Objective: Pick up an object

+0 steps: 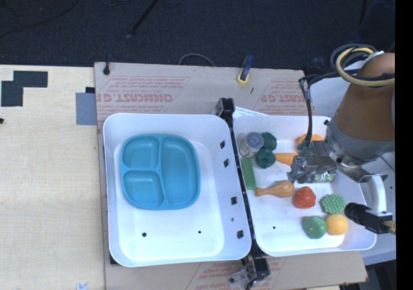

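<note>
Nearest the camera, at the lower right of the frame, a green ball [314,227], a yellow ball [337,224] and a textured green piece [333,203] lie in the right bin [284,243]. Above them sits a red tomato [304,197], just below the gripper [310,172]; whether the gripper is apart or together I cannot tell. A tan gourd [276,188] lies crosswise, lower left of the gripper. Farther left, a blue tray [159,172] rests in the left bin [168,243].

Light wooden bench [45,185] bearing a cardboard sheet [161,92], printed in red. On the sheet, two white bins: left bin [168,243], right bin [284,243], side by side.
</note>
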`<state>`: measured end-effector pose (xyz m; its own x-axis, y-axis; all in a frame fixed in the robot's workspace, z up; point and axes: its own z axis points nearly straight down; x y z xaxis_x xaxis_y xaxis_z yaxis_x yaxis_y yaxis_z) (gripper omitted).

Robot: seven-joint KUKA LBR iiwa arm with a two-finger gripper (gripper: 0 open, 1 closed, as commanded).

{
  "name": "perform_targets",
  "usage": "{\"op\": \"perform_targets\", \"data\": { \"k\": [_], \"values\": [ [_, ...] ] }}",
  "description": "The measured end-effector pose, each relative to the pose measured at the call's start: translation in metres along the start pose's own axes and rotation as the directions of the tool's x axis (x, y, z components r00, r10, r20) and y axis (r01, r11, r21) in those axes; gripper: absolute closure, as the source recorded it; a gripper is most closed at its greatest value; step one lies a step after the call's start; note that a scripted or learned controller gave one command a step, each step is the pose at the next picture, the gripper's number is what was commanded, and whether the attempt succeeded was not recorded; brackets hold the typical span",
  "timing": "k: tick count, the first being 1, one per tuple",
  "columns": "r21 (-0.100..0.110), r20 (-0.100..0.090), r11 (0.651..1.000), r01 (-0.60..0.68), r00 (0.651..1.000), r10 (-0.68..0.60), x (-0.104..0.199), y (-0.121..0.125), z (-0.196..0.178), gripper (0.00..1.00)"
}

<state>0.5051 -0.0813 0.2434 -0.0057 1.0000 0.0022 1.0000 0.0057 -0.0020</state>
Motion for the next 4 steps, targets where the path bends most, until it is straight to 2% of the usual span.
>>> {"op": "perform_targets", "data": {
  "k": [1, 2, 3, 4],
  "values": [
    [0.003, 0.001, 1.0, -0.003, 1.0, 0.003, 0.044, -0.001, 0.013, 1.0],
    [0.002, 0.001, 1.0, -0.002, 1.0, 0.002, 0.085, 0.007, 0.007, 1.0],
    [0.005, 0.002, 1.0, -0.008, 1.0, 0.008, 0.078, 0.01, 0.027, 1.0],
    [0.003, 0.001, 1.0, -0.004, 1.0, 0.004, 0.085, 0.004, 0.024, 1.0]
  ]
}}
